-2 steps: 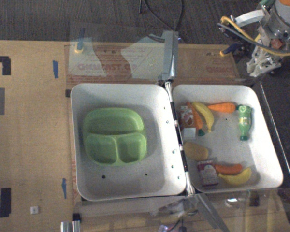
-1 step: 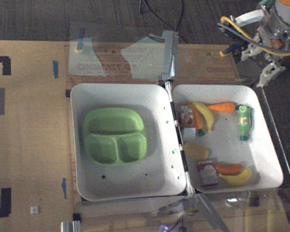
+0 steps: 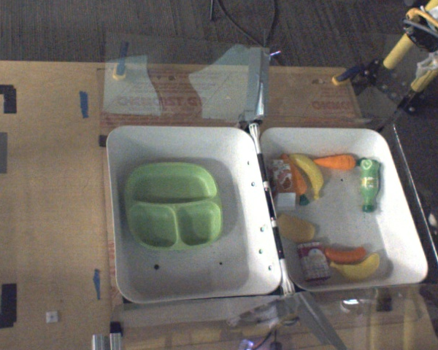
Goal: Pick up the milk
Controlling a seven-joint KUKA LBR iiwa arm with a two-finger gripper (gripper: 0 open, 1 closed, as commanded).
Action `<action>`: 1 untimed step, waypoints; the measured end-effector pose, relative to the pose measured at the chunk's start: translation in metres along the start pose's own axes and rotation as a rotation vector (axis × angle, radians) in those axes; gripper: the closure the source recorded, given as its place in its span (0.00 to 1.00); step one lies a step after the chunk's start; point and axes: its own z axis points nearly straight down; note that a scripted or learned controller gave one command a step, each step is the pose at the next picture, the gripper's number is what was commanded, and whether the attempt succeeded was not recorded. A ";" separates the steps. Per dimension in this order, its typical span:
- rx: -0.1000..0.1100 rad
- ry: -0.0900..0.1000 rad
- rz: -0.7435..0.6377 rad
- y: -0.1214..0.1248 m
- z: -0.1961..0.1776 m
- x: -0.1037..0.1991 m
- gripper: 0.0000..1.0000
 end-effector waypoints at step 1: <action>0.000 -0.002 -0.012 -0.006 -0.010 0.004 1.00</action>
